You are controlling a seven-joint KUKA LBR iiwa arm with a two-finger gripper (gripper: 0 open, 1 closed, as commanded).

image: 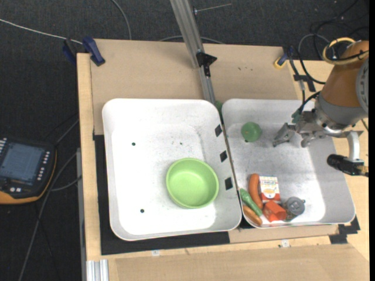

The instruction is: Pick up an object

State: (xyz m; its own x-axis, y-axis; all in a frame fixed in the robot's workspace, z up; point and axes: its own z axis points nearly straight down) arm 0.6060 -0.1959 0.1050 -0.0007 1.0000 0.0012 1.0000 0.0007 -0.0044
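Even, diffuse light falls from overhead, bright enough to wash the two white bins [117,133] nearly flat, with mild glare on their floors. Shadows are soft and short: a faint one lies under the end effector [291,136] on the bin floor, and a thin dark rim sits beneath the green bowl [192,182] well to its left. The dark floor [47,10] beyond the bench [152,69] reads grainy and underexposed. Focus is moderate throughout; small items below the end effector look soft and slightly pixelated.
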